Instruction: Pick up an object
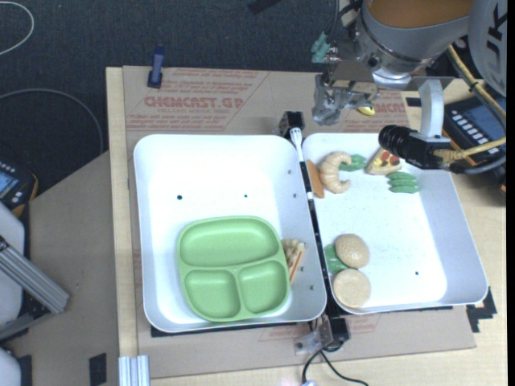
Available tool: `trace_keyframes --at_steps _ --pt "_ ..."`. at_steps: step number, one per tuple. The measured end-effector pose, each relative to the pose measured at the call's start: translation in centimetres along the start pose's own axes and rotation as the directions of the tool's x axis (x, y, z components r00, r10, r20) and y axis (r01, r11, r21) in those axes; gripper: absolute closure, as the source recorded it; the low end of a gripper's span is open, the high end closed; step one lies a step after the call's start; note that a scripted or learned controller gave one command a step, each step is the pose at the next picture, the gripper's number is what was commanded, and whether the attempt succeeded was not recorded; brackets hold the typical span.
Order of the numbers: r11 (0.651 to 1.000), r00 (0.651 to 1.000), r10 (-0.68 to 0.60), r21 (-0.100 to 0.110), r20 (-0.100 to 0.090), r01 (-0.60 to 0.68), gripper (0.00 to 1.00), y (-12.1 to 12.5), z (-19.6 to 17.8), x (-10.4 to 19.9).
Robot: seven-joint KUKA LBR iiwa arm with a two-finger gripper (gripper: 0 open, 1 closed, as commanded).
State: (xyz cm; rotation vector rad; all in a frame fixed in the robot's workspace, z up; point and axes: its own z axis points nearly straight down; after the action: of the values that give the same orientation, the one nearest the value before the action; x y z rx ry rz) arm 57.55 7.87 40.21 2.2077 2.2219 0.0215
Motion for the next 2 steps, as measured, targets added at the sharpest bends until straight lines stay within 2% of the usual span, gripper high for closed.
trace_keyframes --at_steps 1,2 --pt "1.000 1.000 0.000 0.022 0.002 0.000 1.00 -5.8 2.6 5.6" --pt "1.000 1.000 0.013 0.000 0.001 -0.013 1.00 -7.9 -9.6 -1.5"
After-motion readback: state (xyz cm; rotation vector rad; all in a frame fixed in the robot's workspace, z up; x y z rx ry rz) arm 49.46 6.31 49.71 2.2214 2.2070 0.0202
